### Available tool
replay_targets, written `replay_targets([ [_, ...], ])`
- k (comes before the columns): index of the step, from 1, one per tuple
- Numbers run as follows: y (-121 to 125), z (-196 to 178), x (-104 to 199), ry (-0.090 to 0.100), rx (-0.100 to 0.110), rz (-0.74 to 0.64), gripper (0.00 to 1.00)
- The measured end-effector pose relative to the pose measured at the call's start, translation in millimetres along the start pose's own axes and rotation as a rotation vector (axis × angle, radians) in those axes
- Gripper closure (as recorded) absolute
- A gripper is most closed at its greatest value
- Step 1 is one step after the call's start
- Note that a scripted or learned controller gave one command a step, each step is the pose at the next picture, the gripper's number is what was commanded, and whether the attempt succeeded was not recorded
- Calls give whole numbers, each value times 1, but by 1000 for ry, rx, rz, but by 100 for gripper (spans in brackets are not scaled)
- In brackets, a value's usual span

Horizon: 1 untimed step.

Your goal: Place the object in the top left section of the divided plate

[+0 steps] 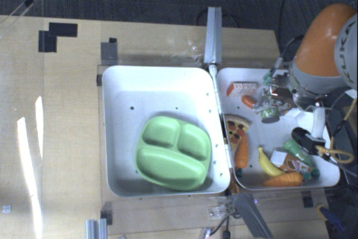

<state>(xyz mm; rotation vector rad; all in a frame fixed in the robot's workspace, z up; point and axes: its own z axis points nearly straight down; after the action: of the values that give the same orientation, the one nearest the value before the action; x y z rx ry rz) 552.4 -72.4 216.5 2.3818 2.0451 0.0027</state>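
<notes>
**The arm is still picking, not placing yet**

The gripper (272, 104) is hanging over the top part of the right bin (330, 179), near its top edge. It is sitting just beside a small orange piece (249, 101) and a little box (243, 87). The view is too small to tell whether it is spread wide or pinching something, so I am not saying it is holding a toy. I think the arm is working on the first step, which is grabbing one toy. I cannot tell which toy it is going for, but all the toys are lying in the right bin.

The green plate (146, 172) is waiting in the left bin (120, 92), close to its bottom edge. Next, the arm is going to need a good hold on a toy, a lift over the wall between the bins, and a drop into the top left section (160, 131).

Counting now: two bins, one plate with three sections, one banana (268, 163), two carrots (241, 151), one pizza slice (235, 123), one little box and one small orange piece. More toys are crowding the bottom right corner, too jumbled to count
</notes>
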Motion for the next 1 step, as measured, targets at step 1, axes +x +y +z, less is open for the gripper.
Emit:
replay_targets([
  [1, -46, 120, -20, 2, -1, 205, 100],
])
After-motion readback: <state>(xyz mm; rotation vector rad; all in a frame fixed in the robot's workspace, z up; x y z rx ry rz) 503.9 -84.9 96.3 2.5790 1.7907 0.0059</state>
